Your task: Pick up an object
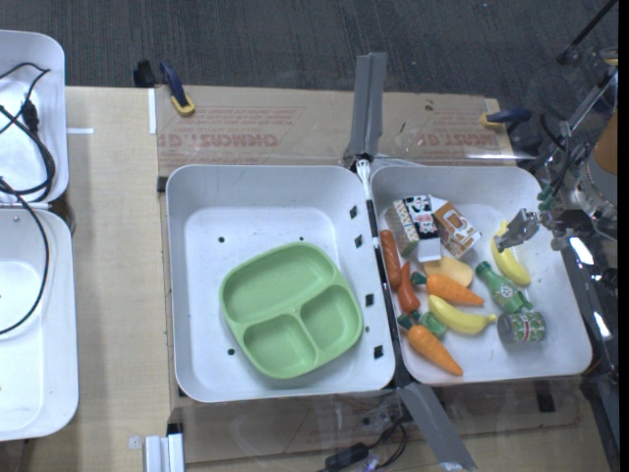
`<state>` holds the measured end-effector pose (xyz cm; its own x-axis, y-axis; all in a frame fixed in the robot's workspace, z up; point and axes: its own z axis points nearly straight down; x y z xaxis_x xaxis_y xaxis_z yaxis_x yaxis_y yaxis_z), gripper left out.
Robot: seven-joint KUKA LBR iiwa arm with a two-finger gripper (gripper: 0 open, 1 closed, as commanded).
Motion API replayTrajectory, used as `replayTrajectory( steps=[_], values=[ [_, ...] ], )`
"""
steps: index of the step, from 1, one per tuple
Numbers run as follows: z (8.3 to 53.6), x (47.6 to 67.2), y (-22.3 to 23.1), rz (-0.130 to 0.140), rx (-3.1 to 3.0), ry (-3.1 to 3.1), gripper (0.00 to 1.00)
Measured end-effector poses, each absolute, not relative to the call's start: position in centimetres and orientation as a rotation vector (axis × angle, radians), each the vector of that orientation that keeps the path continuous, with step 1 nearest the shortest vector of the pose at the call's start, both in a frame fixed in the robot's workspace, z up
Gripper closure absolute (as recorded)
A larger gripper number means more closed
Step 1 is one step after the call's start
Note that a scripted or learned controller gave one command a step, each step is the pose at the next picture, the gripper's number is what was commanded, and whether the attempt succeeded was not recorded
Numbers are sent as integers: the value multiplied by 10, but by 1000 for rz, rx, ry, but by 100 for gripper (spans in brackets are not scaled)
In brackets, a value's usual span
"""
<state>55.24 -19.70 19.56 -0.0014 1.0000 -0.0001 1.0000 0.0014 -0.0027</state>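
Camera view, near edge first: right bin (580,357) holds a carrot (433,350) at its front-left, a small can (521,327) near its front-right, a banana (460,316) between them. Further back a second carrot (454,289), a green bottle (501,287), and a sausage (391,259) along the left wall. Cartons (429,226) sit toward the back, labels unreadable. Gripper (525,228) hangs above another banana (510,264) at the right side, fingers spread, nothing between them; arm cut off at the edge. Left bin (187,264) carries a green divided plate (289,309).

Lab — bench (108,264); white bins (187,264)
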Motion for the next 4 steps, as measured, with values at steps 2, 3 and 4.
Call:
replayTrajectory(
  steps=[2, 3, 4],
  values=[
    [123, 597, -210, -18, -2283, -2186, 100],
    [123, 597, -210, -17, -2283, -2185, 0],
    [95, 613, -207, -8, -2143, -2303, 0]
  ],
)
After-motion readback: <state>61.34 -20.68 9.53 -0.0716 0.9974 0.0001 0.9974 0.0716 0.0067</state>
